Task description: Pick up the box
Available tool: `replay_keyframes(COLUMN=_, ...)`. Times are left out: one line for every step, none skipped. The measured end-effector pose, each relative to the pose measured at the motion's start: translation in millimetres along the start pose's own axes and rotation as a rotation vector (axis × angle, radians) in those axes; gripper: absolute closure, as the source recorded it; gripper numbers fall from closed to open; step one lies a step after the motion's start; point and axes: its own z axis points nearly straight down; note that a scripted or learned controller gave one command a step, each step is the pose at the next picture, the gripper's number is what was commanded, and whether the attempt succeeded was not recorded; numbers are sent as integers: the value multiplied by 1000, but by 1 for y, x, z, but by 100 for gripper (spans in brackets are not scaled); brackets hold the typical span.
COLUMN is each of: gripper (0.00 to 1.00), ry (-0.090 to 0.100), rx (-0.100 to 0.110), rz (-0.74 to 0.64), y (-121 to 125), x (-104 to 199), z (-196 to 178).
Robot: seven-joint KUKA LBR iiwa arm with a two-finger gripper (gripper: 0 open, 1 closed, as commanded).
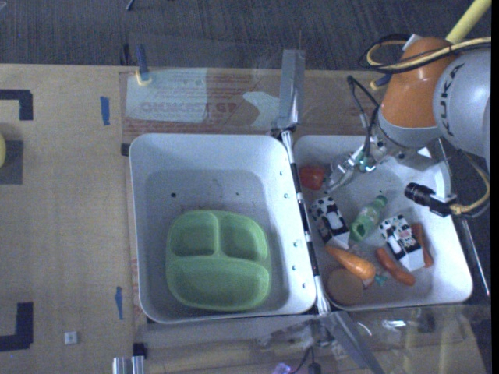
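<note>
Two small boxes printed in black and white cow patches lie in the right bin (pixel 452 287). One box (pixel 330 218) is near the bin's left wall, the other box (pixel 405 241) toward the right side. My gripper (pixel 347 170) hangs over the back left part of this bin, just right of a red tomato (pixel 312 177). It is above and behind the nearer box and apart from it. Nothing shows held in it.
A green bottle (pixel 368 218) lies between the two boxes. Two carrots (pixel 352 263) (pixel 394 267) and a brown round item (pixel 345 286) sit at the bin's front. The left bin (pixel 148 170) holds a green divided plate (pixel 218 258). The arm's cables (pixel 437 199) cross the right rim.
</note>
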Motion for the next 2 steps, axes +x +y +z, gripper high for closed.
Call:
replay_keyframes(gripper=0, ry=3, rx=3, rz=23, y=6, x=9, z=17)
replay_keyframes(gripper=0, ry=3, rx=3, rz=23, y=6, x=9, z=17)
